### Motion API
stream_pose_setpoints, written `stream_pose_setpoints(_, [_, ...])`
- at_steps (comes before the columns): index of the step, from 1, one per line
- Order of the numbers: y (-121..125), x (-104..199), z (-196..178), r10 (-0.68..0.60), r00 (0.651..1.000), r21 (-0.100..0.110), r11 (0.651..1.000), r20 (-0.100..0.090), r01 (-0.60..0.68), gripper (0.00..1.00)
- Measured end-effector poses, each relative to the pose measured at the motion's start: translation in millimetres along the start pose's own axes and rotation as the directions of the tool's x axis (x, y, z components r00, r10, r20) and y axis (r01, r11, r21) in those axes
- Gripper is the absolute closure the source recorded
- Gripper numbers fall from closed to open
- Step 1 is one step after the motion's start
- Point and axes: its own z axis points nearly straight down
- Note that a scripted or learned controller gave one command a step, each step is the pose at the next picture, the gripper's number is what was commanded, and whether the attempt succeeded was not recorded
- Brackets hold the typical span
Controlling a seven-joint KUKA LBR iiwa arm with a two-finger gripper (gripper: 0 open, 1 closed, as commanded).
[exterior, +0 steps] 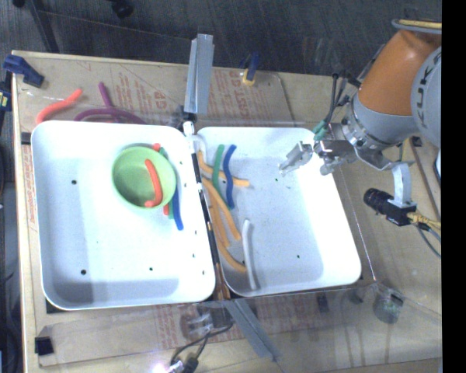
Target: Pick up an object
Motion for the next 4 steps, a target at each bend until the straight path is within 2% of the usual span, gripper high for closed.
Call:
stream_pose_setpoints(1, [46.2, 60.3, 51.9, 0.048, 0.999, 0.002, 0.999, -0.001, -0.048, 0.00])
stream_pose_setpoints(2, [89.4, 69.5, 163.5, -0.099, 0.995, -0.006, 0.995, 0.000, 0.099, 0.00])
stream_pose_setpoints(3, [90.5, 73.0, 152.9, -0.105, 0.994, -0.007, 0.994, -0.004, 0.105, 1.00])
stream_pose_setpoints(4, [80.4, 106.5, 35.0, -0.279, 0.960, -0.003, 0.960, 0.003, 0.279, 1.00])
